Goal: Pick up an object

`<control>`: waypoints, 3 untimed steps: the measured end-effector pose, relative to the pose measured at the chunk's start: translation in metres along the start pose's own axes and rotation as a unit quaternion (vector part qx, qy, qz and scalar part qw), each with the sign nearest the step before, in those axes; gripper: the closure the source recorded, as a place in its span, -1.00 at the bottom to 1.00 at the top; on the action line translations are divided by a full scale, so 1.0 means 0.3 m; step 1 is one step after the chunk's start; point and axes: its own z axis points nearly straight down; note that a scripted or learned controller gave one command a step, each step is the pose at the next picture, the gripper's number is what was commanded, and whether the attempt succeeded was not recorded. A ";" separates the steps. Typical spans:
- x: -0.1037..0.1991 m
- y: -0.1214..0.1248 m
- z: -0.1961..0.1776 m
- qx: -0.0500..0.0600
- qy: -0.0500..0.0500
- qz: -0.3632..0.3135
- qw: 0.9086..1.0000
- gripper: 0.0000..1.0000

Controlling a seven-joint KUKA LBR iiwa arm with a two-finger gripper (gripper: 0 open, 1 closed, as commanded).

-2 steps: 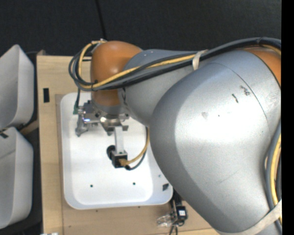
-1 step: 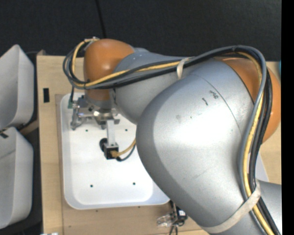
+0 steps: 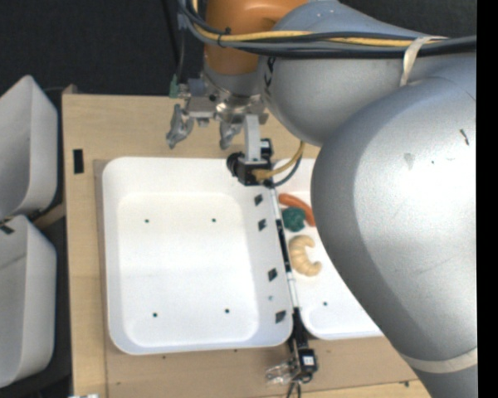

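Observation:
My gripper [image 3: 201,131] hangs above the far edge of the left bin [image 3: 183,322], over the wooden bench. Its two metal fingers [image 3: 178,128] are spread apart with nothing between them. In the right bin [image 3: 340,326], close to the divider, lie an orange carrot-like piece [image 3: 301,206], a small teal object [image 3: 293,218] and a cream croissant-shaped object [image 3: 304,255]. The grey arm covers most of the right bin.
The wooden bench [image 3: 83,247] shows around the bins. White moulded shapes [image 3: 12,222] sit off the bench on the left. A black bracket with cables [image 3: 251,166] hangs at the bins' far junction. A small clip [image 3: 295,370] sits at the near edge.

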 end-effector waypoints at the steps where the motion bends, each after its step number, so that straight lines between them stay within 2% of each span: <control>1: 0.006 -0.010 -0.005 0.006 -0.002 -0.003 1.000 1.00; 2: 0.096 -0.270 -0.195 0.008 0.000 -0.003 1.000 1.00; 3: 0.223 -0.133 -0.594 0.002 0.002 -0.004 1.000 1.00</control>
